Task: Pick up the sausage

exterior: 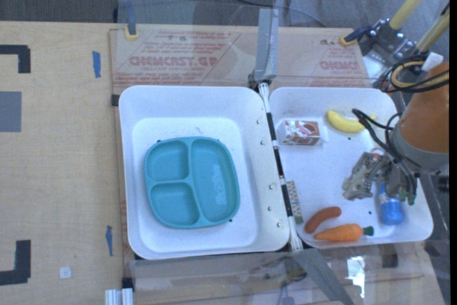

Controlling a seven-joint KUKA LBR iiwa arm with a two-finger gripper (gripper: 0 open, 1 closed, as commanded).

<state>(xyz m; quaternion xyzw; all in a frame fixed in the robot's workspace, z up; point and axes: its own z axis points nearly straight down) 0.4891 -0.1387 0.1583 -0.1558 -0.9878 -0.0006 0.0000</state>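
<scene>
From left to right, the bench (57, 153) carried two shallow white bins set side by side. The left bin (136, 107) held a teal divided plate (191, 182) with three compartments, lying flat near the bin's middle. Across the shared rim, the right bin (314, 107) held the loose items: a small carton (300, 132) with red and white print lay near the bin's upper left, and a yellow banana (344, 122) lay just to its right. The sausage (323, 218), reddish-brown and short, lay near the front edge of the right bin, tilted slightly, with an orange carrot (343, 232) just beside it on the near side, the two apparently touching or nearly so. Farther right, the gripper (365, 176) hung over the bin floor below the arm's orange band (428, 121), set apart from the sausage and up-right of it; whether the claw stood open or closed could not be told from this angle, and nothing could be seen held in it. A blue object (391, 211), possibly a small bottle, lay just beside the gripper. The step in hand appeared to be the approach, with the grasp not yet made. The principal risk lay in the carrot's closeness: a descent slightly off line could close on the carrot instead, or on both. The sausage's rounded form could also let it roll or squirt from the claw toward the bin wall.
</scene>
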